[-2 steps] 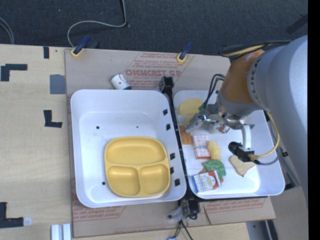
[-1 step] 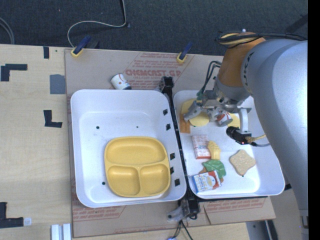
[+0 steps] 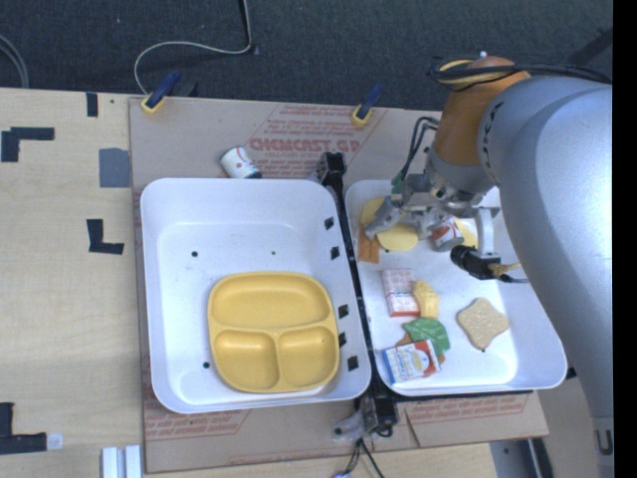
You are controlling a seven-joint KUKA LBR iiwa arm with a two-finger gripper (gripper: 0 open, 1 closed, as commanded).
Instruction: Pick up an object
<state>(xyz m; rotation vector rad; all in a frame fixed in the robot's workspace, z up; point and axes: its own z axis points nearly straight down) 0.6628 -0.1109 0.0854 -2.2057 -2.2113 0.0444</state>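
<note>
My gripper (image 3: 403, 217) reaches down into the back of the right bin (image 3: 518, 366), right over a pale yellow rounded piece (image 3: 397, 239) and another yellow piece (image 3: 372, 210) by the bin's left wall. The arm's wrist and orange band hide the fingers from above. Further forward in that bin lie a small red-and-white packet (image 3: 399, 292), a yellow chunk (image 3: 426, 298), a green item (image 3: 429, 333), a blue-and-white carton (image 3: 409, 362) and a slice of toast (image 3: 483, 324). A red-and-white can (image 3: 444, 234) lies beside the gripper.
The left bin (image 3: 179, 227) holds a yellow divided plate (image 3: 273, 330). A black divider (image 3: 343, 257) runs between the bins. A small white cup (image 3: 239, 162) lies on the cardboard behind the left bin. The grey arm covers the right side.
</note>
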